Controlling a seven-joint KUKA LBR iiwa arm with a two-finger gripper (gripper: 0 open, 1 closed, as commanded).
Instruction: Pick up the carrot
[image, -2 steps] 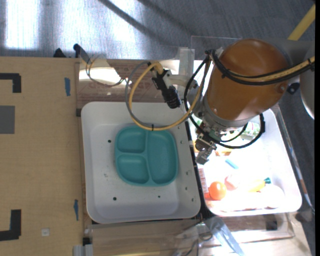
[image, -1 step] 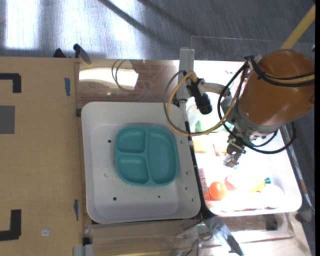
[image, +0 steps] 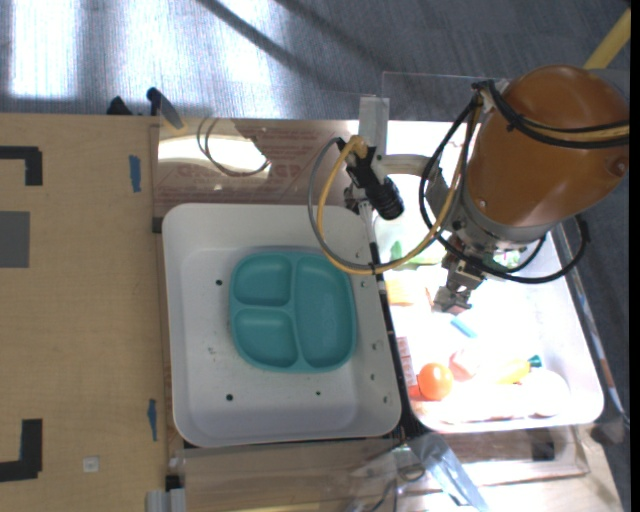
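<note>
An orange rounded thing (image: 433, 381), seemingly the carrot, lies near the front left corner of the right bin (image: 585, 372). My gripper (image: 455, 293) hangs over the middle of that bin, behind and a little right of the orange thing and well apart from it. It points down under the big orange wrist band (image: 540, 145), open, with nothing between its fingers.
The left bin (image: 190, 300) holds a teal divided plate (image: 293, 310). Around the carrot lie a pink-red piece (image: 462, 362), a yellow item (image: 514, 371), a small blue piece (image: 460, 327), a white object (image: 545, 385), and an orange-yellow block (image: 398, 292) by the dividing wall. Cables (image: 330, 225) loop over the divide.
</note>
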